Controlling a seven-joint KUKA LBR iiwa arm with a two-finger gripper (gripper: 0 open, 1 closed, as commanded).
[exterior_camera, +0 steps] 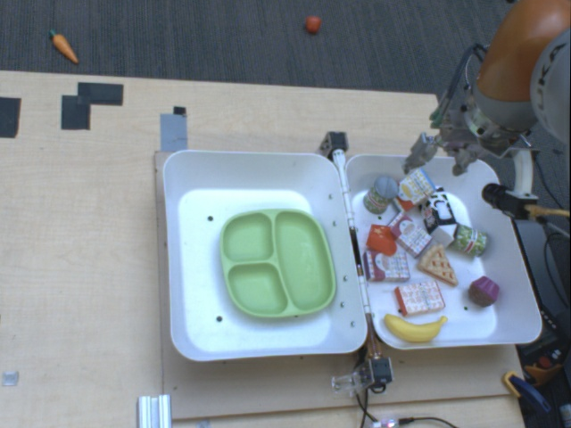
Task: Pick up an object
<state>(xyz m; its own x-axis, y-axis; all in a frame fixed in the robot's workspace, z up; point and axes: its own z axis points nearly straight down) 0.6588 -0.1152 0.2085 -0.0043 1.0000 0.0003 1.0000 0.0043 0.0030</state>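
Observation:
My gripper point(442, 157) hangs over the far edge of the right bin point(526, 285), its two fingers spread open with nothing between them. Just below it in the bin lie a small carton point(417, 185), a grey can point(384, 193) and a black-and-white toy point(438, 210). Further forward are a red pepper point(381, 238), a green can point(469, 240), a pizza wedge point(437, 266), a purple fruit point(483, 291), a red-and-white box point(419, 299) and a banana point(413, 327).
The left bin point(177, 266) holds a green divided plate point(278, 263). A black bar point(507, 201) juts in at the right bin's far right. Beyond the bench, a toy carrot point(64, 46) and a red ball point(312, 25) lie on the grey floor.

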